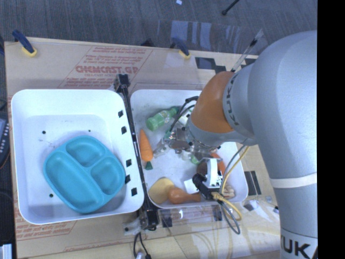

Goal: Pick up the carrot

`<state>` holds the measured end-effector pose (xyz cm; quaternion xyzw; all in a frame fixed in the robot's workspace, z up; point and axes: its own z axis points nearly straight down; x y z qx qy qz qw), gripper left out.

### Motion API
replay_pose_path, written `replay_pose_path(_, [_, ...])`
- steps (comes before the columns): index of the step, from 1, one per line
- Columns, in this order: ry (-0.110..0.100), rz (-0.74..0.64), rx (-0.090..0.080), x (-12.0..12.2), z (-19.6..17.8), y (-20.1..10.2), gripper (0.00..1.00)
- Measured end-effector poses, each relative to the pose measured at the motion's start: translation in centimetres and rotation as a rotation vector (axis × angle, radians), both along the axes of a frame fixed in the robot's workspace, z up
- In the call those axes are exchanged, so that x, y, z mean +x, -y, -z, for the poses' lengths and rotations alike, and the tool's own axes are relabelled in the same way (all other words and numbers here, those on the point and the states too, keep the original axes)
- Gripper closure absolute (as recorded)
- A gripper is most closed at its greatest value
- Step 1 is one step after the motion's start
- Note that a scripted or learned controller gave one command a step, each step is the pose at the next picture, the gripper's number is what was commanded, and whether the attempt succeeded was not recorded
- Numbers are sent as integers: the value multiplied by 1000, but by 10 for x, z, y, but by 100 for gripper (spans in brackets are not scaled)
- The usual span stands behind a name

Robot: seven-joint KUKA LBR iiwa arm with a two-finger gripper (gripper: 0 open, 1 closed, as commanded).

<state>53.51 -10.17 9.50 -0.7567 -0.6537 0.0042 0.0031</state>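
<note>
The carrot (145,146) lies lengthwise at the left side of the right bin (141,99), close to the divider, its green stub toward the front. My gripper (171,140) hangs low over the middle of that bin, just right of the carrot, with a small gap between them. The orange-banded wrist hides much of the bin's right half.
A green bottle (160,118) lies at the back of the right bin. A tan and orange wooden spoon-like piece (171,193) rests at its front. The left bin (27,107) holds a blue divided plate (83,172). A black clip (122,81) sits on the divider.
</note>
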Motion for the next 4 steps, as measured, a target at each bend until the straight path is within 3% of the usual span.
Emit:
replay_pose_path(1, [3,347,0,12,4,-6,0])
replay_pose_path(2, [-4,340,2,12,-5,-7,100])
replay_pose_path(3, [3,516,1,-8,-99,-113,100])
replay_pose_path(4, [-10,1151,-8,-49,-95,-95,100])
